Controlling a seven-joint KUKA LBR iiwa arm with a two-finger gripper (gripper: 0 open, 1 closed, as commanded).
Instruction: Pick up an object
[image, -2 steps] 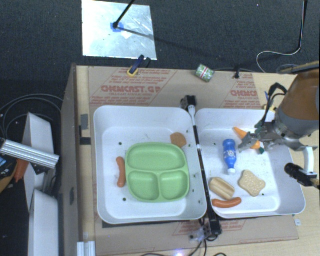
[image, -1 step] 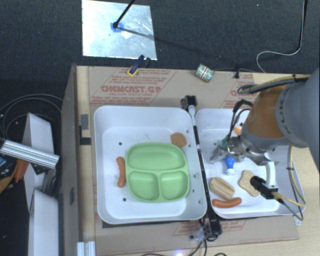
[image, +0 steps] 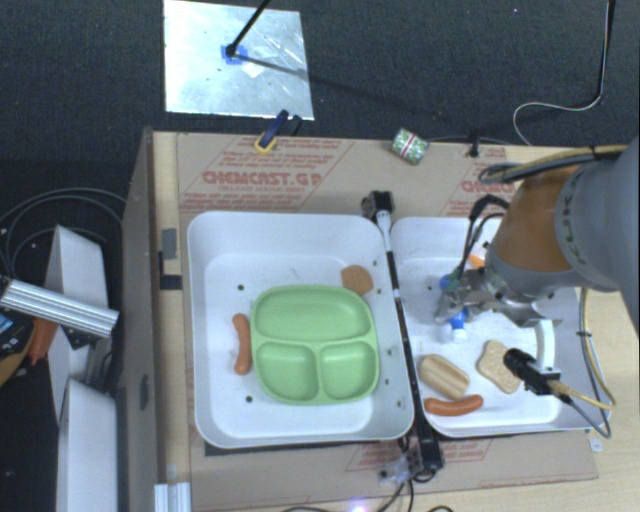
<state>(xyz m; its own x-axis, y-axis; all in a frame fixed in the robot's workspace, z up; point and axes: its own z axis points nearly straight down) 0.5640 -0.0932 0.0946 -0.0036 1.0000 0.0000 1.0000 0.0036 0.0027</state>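
In the right bin (image: 425, 245) lie a bread roll (image: 444, 375), a red sausage (image: 454, 405) and a slice of toast (image: 495, 365) along the front. My gripper (image: 453, 308) is low in the middle of this bin, over a small blue and white object (image: 458, 324). The arm's grey body and orange band come in from the right. In the left bin (image: 215, 260) a green divided tray (image: 315, 340) sits with an orange sausage (image: 241, 344) on its left and a brown cookie-like piece (image: 356, 279) at its far right corner.
A black divider bar (image: 392, 290) runs between the two bins. A small green can (image: 409, 145) and a yellow-blue clip (image: 274, 132) lie on the cardboard behind the bins. Cables and a metal bar (image: 60, 308) sit off the bench at left.
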